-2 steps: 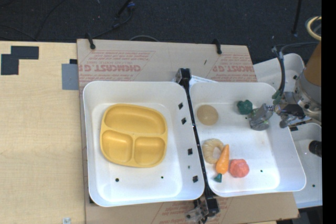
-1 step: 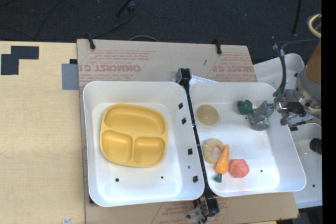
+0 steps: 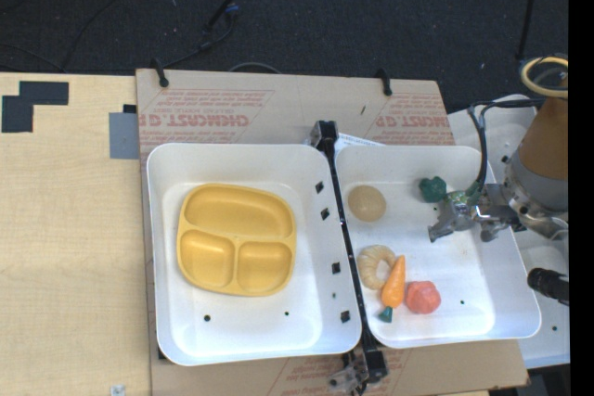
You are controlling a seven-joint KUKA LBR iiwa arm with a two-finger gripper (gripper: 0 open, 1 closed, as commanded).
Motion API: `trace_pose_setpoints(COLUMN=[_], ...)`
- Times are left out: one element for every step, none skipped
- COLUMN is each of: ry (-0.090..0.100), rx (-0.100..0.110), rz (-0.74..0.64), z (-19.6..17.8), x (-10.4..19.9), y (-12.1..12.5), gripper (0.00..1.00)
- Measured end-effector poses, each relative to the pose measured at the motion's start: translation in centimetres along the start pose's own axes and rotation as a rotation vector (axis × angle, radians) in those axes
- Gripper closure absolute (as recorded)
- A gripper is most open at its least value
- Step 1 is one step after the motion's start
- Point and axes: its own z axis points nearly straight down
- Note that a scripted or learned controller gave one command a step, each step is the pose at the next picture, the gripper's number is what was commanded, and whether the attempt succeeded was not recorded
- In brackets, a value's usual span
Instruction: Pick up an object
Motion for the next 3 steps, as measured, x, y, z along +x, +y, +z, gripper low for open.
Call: trace_pose_setpoints(ry=[0.0,0.0,0.0], rx=[-0.001,0.0,-0.001], rz=[0.0,0.0,0.004], z=[5.0,10.3,9.0], x=[0.1,0.5,0.3], y=[0.3,1.2,1.2], gripper=[0.0,0.0,1.0])
